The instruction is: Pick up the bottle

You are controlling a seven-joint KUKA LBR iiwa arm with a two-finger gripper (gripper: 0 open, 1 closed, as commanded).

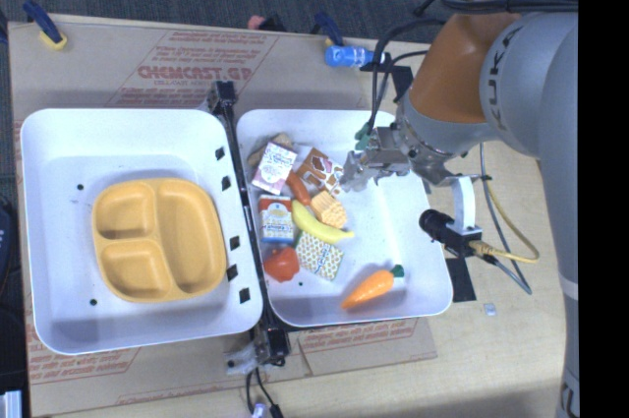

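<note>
From above, the desk (pixel 491 347) carries two shallow white bins side by side on a sheet of printed cardboard (pixel 197 62). The left bin (pixel 39 209) holds a yellow divided plate (pixel 157 237) with three compartments, lying flat near its middle. The right bin (pixel 423 288) holds a heap of toy food on its left half: a banana (pixel 319 224), a carrot (pixel 371 287) lying apart near the front wall, a red tomato-like piece (pixel 282 264), a waffle-patterned piece (pixel 319 256) and several small printed cartons (pixel 274 168). I cannot pick out a bottle with any certainty among these things. The grey arm (pixel 521 82) with its orange band reaches in from the right, and the tool (pixel 356 172) hangs over the upper middle of the right bin, just beside the cartons; whether it is released or clenched I cannot tell, and nothing is seen grasped in it. Blue clamps (pixel 346 56) grip the cardboard's far edge.
</note>
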